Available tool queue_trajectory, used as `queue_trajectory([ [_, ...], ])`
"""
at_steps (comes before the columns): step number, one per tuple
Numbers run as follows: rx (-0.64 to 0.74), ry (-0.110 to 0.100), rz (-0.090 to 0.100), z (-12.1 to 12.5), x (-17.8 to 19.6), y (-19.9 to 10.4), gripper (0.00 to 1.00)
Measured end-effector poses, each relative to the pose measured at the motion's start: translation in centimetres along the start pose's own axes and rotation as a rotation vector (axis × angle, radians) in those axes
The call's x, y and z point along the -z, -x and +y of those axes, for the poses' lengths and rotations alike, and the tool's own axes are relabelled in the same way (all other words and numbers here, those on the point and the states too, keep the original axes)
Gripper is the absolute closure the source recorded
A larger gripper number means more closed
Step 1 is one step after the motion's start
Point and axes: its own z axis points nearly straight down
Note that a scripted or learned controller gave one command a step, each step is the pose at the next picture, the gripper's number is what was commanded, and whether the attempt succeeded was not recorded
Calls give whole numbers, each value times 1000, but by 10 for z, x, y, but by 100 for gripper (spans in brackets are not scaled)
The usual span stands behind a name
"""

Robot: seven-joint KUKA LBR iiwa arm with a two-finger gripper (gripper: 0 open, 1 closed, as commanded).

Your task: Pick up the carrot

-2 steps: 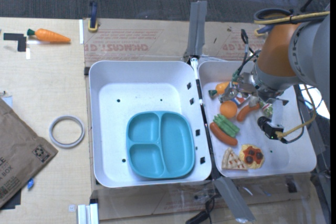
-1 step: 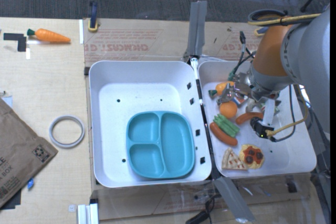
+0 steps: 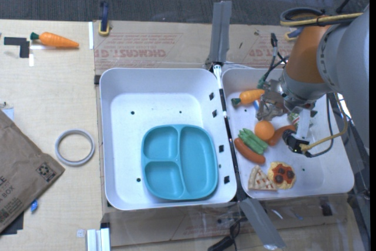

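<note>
The surface [image 3: 47, 97] carries two shallow white bins side by side. The left bin [image 3: 117, 144] holds a teal divided plate [image 3: 179, 163] with three compartments, lying flat near the bin's front. The right bin [image 3: 329, 176] holds the toy food items and receives the arm [image 3: 329, 50], which enters from the right edge of the view.

The gripper [image 3: 275, 104] sits low over the rear half of the right bin. Whether it is spread or pressed together cannot be told at this angle.

The carrot [image 3: 249, 97] lies in the right bin, near its rear left corner. It is just beside the gripper, on the gripper's left in the view, and no part of it is visibly between the gripper's parts. Its long axis runs roughly left to right, slightly tilted. The green top points left, toward the divider between the bins; the orange body extends right, toward the gripper.

Other items in the right bin, nearer the front: an orange ball [image 3: 264, 130], a green pod [image 3: 252, 140], a sausage [image 3: 249, 151], a pizza slice [image 3: 282, 174] and a sandwich wedge [image 3: 261, 179].

On the surface left of the bins lie a cardboard box [image 3: 23, 170], a second carrot [image 3: 54, 40] at the rear, and a tape ring [image 3: 74, 146].
</note>
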Motion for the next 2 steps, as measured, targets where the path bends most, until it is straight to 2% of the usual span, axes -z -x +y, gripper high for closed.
queue_trajectory([
  [1,-32,1,-1,-14,91,-39,100],
  [2,-31,1,-2,-14,90,-38,0],
])
